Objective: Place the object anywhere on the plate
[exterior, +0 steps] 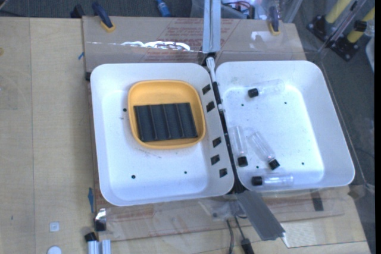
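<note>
Gripper's state I can't tell; the clear capped vials [259, 144] look light, stiff and slippery, so pinch one mid-barrel for the yellow plate [136, 94].

Yellow plate [136, 98] with ribbed black object [165, 121]; white bins [113, 178].
</note>
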{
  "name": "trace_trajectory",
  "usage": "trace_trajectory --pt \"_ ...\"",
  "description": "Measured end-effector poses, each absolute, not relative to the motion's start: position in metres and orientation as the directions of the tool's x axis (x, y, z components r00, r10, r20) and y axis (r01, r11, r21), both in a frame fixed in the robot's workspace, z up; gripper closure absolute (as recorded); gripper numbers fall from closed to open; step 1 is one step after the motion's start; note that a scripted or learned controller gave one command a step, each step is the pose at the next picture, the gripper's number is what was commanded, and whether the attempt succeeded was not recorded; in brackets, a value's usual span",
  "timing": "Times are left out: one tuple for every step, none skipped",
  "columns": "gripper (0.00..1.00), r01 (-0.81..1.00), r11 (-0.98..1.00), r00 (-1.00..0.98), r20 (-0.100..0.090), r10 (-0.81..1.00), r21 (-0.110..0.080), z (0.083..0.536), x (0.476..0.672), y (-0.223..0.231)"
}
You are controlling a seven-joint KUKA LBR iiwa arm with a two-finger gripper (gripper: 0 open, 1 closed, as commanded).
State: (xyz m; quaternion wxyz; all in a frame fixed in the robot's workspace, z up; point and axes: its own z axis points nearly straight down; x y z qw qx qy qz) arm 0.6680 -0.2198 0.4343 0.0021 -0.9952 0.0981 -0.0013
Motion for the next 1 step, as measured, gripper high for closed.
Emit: trace_trajectory --pt "1.00 -0.193 -0.981 0.981 0.002 -0.193 -0.005 0.4343 0.6681 -0.2191"
